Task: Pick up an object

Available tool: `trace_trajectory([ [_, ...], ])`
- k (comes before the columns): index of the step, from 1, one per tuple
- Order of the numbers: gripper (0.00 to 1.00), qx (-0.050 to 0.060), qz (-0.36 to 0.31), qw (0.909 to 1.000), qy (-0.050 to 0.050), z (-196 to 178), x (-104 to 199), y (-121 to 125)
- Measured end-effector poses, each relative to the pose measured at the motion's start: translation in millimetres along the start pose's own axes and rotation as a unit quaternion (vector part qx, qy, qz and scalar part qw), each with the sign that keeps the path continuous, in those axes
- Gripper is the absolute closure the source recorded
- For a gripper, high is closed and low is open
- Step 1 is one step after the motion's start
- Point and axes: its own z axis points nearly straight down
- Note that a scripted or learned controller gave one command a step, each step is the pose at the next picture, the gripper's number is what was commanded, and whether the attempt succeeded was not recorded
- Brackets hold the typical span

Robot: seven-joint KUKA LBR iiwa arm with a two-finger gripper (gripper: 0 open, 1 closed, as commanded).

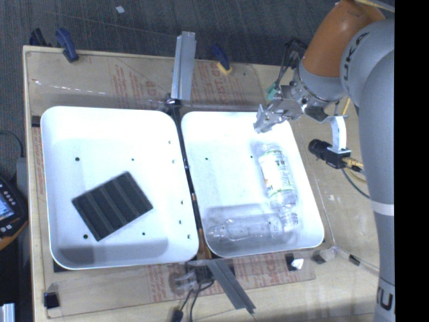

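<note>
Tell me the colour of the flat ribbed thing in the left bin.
Dark grey, nearly black flat ribbed panel, seen in the camera view.

Three things lying loose in the two bins.

A dark ribbed flat pad lies askew in the left bin. In the right bin, a labelled clear bottle lies lengthwise; a second clear bottle lies crosswise along the near wall, the two touching.
</note>
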Motion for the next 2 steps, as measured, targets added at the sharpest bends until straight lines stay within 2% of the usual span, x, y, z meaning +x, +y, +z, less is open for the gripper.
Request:
trace_trajectory([
  [1,0.0,0.0,-0.056,0.9984,0.0,111.3,-15.3,-39.0],
  [2,0.0,-0.001,-0.092,0.9957,0.0,84.8,-14.6,-77.9],
])
